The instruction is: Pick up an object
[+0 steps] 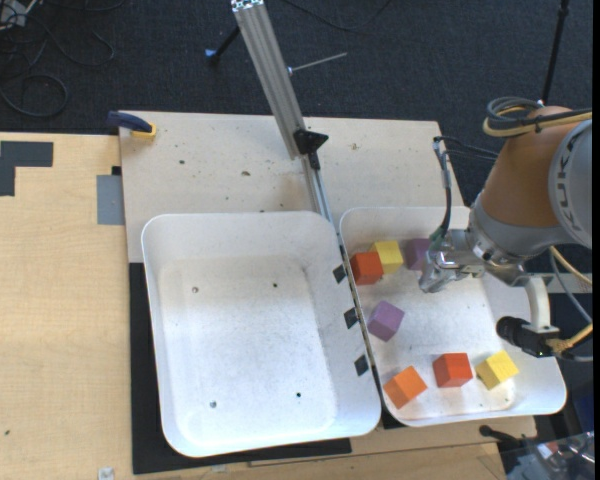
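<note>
**Grasp risk: crowded far corner of right bin**

The right bin [540,400] holds the arm's gripper [435,276], low beside a purple cube [416,253]; finger spacing cannot be told. This cube, apparently the target, is partly hidden. The adjacent yellow cube [388,257] and red cube [367,267] may block finger entry.

One fixed camera looks down aslant on both bins [242,438].

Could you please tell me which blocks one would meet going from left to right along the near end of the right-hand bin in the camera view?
Orange block → red block → yellow block.
</note>
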`<state>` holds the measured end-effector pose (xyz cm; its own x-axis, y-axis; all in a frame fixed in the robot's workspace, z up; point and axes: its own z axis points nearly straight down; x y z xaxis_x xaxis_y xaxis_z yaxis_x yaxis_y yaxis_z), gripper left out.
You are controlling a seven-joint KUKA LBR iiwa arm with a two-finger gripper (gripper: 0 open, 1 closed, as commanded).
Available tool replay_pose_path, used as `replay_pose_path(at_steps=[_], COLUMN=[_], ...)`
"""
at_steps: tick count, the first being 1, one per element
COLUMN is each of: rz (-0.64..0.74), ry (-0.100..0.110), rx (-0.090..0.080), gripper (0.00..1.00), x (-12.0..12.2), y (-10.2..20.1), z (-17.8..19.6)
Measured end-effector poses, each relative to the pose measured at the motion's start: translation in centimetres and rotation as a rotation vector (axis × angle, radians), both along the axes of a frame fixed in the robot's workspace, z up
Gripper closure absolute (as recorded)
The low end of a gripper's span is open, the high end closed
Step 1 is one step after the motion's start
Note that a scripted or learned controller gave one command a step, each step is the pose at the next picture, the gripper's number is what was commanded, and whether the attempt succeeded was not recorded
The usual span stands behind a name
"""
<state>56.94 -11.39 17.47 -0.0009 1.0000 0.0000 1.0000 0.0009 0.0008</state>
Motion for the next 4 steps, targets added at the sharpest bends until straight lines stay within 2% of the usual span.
replay_pose_path(at_steps=[2, 4], rz=[0.001, 0.002], ry=[-0.001, 0.005], rx=[0.000, 0.002], gripper=[1.00, 1.00], x=[1.0, -0.5], y=[-0.6, 8.9], z=[10.2, 7.0])
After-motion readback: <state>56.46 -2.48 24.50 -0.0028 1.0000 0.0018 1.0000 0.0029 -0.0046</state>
